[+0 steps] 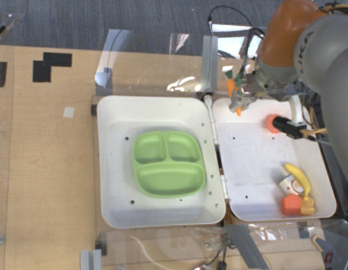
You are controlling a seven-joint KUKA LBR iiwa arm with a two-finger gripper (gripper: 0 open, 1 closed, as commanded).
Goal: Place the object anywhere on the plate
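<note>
Above the right bin's [258,173] far corner, the hand [239,97] grips a small orange object [236,88] between closed fingers. Carry it level to the green plate [168,163] in the left bin [115,167], then release low.

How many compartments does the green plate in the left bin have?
3: two smaller ones side by side at the far end of the green plate, one wide one along its near end.

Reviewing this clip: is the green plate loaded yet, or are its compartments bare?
Bare. All three compartments of the green plate show plain green; the banana lies in the other bin.
</note>
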